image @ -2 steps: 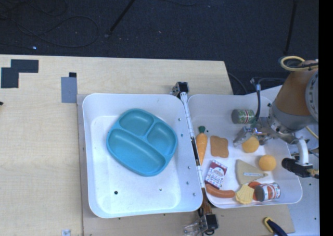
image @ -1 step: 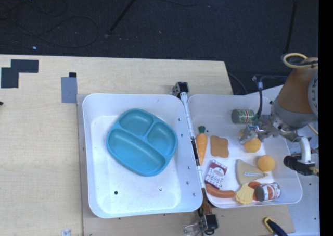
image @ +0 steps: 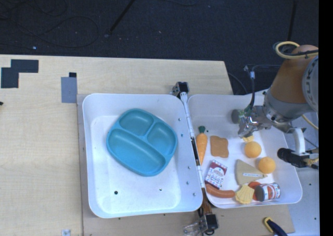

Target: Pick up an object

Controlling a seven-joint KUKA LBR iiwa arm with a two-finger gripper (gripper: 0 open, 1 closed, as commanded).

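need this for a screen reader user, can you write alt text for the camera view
The robot arm's gripper hangs over the right white bin, which holds toy food: a carrot, a toast slice, two oranges, a cheese wedge and a sausage. The left white bin holds a blue divided plate.

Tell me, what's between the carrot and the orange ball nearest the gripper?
In the camera view, a brown toast slice lies between the carrot and that orange ball.

Arm cut off at right.
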